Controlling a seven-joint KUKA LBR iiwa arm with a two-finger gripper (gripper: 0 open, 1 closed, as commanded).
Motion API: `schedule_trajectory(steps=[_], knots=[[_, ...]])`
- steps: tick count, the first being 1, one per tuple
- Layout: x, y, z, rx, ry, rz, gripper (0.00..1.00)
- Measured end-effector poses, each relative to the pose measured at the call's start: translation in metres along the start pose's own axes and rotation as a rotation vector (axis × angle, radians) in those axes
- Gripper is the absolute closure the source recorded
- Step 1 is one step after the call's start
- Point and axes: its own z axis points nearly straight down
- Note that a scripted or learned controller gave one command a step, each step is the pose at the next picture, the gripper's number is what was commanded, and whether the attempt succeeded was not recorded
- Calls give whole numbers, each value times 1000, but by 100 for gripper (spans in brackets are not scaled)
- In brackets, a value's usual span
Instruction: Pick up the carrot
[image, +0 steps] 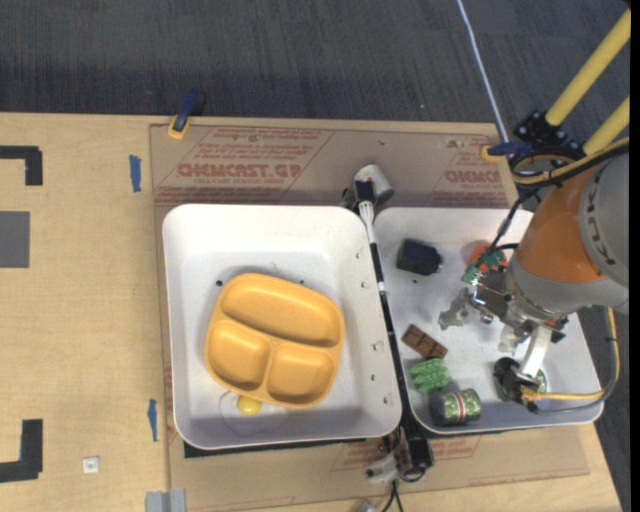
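While the arm hangs over the right bin (590, 345) | carrot (487, 258): you see it near the bin's far side, partly hidden by the wrist, resting on the floor | end effector (500, 320): open or pressed together, I cannot tell | progress: pick not yet done, the grasp and lift are left for you.

A robotics laboratory test cell is shown. The tabletop (80, 330) is covered with brown cardboard sheeting printed with a supplier name and fixed by blue clamps (185, 112) and blue tape marks (135, 172). Black alignment marks (28, 165) are applied at the left. Two white bins (190, 300) are mounted side by side. Cables and yellow struts (590, 70) are routed at the upper right, beside an industrial arm (575, 245).
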Motion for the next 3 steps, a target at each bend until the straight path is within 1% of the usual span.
schedule_trajectory(steps=[1,2,3], knots=[[0,0,-10,-1,0,1,100],[-37,-26,31,-4,0,-161,100],[39,-42,-69,-5,1,111,100]])
